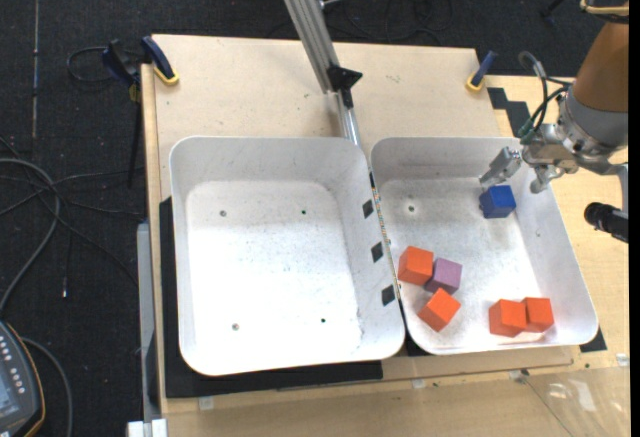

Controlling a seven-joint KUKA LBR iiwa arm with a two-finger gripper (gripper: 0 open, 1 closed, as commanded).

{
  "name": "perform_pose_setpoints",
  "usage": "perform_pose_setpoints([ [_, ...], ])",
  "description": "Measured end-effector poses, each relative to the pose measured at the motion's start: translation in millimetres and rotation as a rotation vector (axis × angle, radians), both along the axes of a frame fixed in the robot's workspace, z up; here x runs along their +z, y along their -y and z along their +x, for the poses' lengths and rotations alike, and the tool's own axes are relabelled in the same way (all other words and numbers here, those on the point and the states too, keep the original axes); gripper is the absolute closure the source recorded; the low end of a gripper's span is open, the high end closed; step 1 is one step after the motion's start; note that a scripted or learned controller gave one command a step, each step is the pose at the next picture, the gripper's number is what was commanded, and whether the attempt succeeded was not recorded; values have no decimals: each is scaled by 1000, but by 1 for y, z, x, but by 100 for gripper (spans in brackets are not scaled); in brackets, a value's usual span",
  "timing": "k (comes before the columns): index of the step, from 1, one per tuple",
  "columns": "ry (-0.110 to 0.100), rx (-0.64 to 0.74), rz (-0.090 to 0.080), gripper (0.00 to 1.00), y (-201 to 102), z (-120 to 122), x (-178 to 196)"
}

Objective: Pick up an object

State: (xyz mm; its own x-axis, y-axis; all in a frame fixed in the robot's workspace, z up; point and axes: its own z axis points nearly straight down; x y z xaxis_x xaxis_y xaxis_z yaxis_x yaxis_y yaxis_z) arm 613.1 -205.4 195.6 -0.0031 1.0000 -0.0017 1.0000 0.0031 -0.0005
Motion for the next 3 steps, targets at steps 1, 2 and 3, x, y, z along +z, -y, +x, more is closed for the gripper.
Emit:
perform_pose_setpoints([
  [1, 0, 0, 0, 0, 19, 27, -104],
  [2, 3, 2, -2, 100, 19, 28, -89],
  [3, 7, 7, 4, 100, -120, 34, 3],
])
